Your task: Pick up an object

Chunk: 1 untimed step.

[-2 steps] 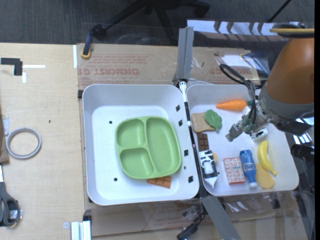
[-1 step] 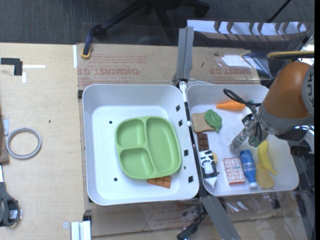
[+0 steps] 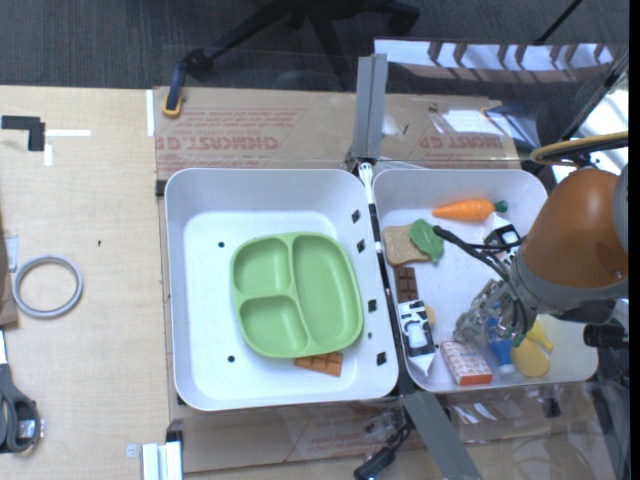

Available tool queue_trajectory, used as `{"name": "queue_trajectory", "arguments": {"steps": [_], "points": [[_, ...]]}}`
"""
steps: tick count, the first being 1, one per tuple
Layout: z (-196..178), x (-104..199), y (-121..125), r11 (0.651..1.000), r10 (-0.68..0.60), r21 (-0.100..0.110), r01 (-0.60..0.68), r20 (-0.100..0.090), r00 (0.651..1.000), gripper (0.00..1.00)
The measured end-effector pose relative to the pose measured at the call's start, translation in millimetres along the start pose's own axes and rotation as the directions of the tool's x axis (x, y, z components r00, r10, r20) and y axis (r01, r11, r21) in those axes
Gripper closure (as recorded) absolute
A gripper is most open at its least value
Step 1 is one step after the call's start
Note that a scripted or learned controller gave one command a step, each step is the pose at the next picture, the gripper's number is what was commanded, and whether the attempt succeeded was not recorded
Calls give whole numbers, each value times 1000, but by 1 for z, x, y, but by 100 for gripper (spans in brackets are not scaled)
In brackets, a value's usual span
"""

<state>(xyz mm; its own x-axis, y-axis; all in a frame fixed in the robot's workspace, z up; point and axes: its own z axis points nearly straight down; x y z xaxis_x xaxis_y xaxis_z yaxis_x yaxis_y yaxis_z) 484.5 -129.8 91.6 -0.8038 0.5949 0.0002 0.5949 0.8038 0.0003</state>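
My gripper point(image 3: 490, 320) reaches down into the right bin point(image 3: 452, 190), low over its front right part, under the arm's orange band point(image 3: 575, 230). Just beneath and around it lie a red and white box point(image 3: 466, 362), a blue item point(image 3: 503, 352) and a yellow toy point(image 3: 534, 350). Further back in that bin sit an orange carrot point(image 3: 463, 209), a slice of bread point(image 3: 402, 245) with a green leaf point(image 3: 426, 239), a brown chocolate bar point(image 3: 405, 284) and a black and white packet point(image 3: 415, 328). The arm hides how the fingers stand.
The left bin point(image 3: 190, 298) bears a green divided plate point(image 3: 297, 294) with an orange waffle piece point(image 3: 321, 364) at its front edge. A grey tape ring point(image 3: 43, 286) lies on the wooden bench at the left. Cardboard lines the back behind both bins.
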Motion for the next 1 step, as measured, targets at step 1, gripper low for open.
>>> {"name": "queue_trajectory", "arguments": {"steps": [1], "points": [[0, 0, 0, 1000, 0, 0, 0, 0, 1000, 0]]}}
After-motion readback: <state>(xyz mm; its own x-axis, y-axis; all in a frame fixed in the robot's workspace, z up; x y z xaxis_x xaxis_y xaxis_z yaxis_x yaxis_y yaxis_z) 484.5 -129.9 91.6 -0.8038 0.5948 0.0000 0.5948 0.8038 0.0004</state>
